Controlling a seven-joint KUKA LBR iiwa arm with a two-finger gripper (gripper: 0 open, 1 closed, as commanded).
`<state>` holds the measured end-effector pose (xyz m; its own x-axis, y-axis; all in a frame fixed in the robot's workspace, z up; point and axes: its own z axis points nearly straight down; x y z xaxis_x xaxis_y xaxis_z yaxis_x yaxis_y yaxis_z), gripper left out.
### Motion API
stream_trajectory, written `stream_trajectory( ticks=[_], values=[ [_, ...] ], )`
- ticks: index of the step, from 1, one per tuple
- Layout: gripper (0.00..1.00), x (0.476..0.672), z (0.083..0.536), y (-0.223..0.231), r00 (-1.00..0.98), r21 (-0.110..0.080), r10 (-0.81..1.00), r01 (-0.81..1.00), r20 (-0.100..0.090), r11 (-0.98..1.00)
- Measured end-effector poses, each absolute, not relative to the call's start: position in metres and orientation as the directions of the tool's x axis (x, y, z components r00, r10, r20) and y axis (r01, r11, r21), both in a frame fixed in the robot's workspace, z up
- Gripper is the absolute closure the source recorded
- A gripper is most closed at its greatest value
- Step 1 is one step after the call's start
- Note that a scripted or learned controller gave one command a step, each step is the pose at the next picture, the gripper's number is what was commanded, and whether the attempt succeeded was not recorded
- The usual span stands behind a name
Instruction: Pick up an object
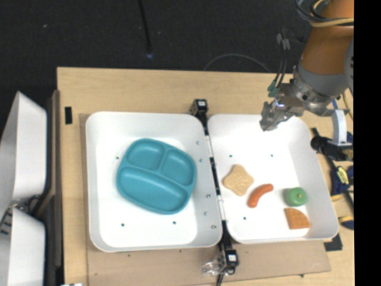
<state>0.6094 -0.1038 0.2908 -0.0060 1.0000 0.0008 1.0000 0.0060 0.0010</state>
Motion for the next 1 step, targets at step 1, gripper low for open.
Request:
stream_trajectory(
  ticks=[1],
  values=[
    [1.00, 0.5982, 0.2788, -0.0535, -0.006, 0.000, 1.000, 1.000, 0.000, 0.006]
  ],
)
